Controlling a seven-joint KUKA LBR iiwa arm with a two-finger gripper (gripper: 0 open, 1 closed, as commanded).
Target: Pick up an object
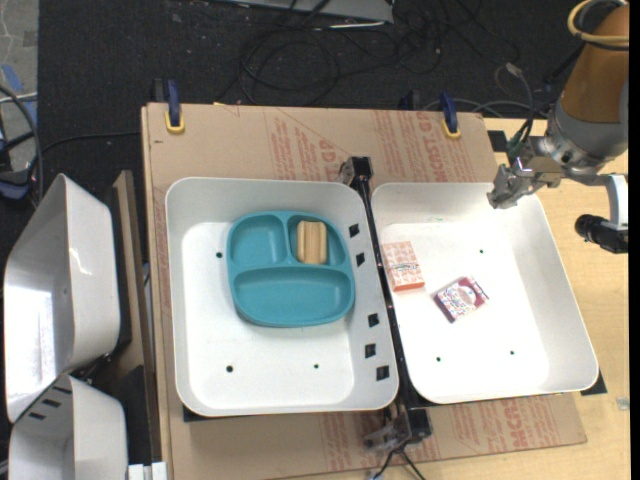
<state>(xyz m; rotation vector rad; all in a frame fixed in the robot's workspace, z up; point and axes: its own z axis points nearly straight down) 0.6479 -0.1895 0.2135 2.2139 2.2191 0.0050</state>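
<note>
Presently my gripper [503, 194] hangs over the right bin's [560, 268] far rim; its spread I cannot tell. Nearer the camera and leftward lie the purple packet [461, 298], long axis slanted, and the red-and-white packet [402, 266] beside the divider.

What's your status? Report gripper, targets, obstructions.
Gripper over right bin far corner, holding nothing. Two small packets on bin floor, untouched. Nothing blocking them.
</note>
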